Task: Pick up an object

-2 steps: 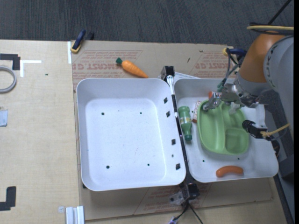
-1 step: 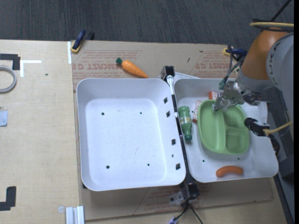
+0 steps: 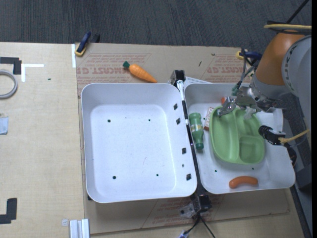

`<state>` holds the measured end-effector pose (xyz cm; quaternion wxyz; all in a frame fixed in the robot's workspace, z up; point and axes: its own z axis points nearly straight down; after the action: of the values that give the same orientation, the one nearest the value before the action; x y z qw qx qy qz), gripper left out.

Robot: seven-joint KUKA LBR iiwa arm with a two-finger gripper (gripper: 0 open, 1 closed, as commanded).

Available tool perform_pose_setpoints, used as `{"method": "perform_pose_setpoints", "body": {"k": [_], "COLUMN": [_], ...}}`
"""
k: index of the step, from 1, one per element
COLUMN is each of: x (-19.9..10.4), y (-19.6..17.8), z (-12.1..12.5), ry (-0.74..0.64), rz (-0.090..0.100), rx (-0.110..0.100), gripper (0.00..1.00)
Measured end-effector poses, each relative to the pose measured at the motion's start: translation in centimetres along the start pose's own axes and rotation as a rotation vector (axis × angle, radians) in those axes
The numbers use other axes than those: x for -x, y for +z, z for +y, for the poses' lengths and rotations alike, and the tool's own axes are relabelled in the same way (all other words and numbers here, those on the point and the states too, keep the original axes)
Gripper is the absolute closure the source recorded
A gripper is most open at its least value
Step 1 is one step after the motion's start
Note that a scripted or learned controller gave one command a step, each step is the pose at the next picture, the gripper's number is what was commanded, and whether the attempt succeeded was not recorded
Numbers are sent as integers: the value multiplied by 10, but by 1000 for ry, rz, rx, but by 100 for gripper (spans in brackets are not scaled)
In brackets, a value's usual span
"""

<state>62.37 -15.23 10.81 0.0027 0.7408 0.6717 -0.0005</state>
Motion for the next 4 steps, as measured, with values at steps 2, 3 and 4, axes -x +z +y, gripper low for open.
{"method": "perform_pose_setpoints", "body": {"k": [2,3,4], "x": [-25,-26,-38], "y": [-5,-3,6], "z": [9,8,9], "ry": [47,47,-89], "rz": [-10,-9,-13], "rx": [5,3,7], "gripper": [100,0,0]}}
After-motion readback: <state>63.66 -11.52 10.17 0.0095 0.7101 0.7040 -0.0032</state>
